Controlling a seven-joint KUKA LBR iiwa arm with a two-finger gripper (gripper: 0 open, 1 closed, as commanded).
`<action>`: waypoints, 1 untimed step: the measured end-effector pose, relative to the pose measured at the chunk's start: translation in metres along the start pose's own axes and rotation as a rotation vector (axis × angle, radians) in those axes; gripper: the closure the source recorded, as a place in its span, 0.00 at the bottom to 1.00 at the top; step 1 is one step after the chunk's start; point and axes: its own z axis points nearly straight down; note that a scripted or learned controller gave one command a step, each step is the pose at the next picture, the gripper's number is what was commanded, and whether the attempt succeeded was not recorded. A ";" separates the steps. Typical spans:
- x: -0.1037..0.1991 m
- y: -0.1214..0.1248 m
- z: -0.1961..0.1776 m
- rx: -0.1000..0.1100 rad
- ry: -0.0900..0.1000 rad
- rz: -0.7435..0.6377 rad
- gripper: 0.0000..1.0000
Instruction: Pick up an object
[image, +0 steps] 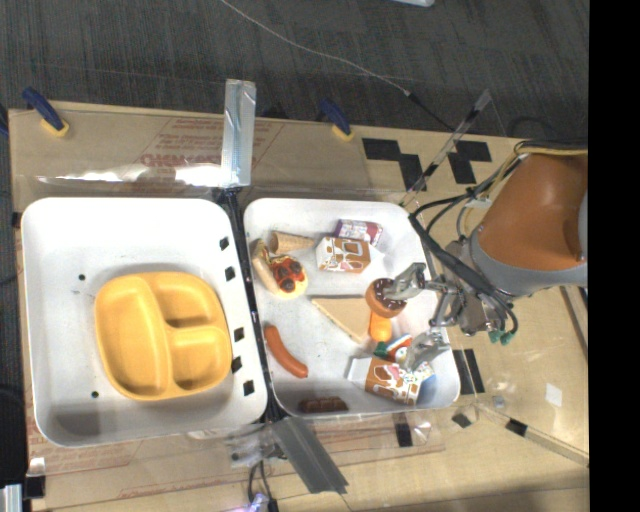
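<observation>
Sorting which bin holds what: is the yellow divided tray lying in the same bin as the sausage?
No. The yellow tray lies in the left bin, while the sausage lies in the right bin.

A robotics test laboratory is presenting itself here. A cardboard-covered bench (130, 140) is carrying two white bins (40, 300) taped and clamped down, black fiducial markers (400, 158) are lying beyond the gripper (420, 310), loose cables (440, 215) are trailing alongside it, and toy food (285, 350) is sitting before it.
</observation>
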 end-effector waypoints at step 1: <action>-0.023 -0.004 0.095 0.004 -0.017 0.079 0.00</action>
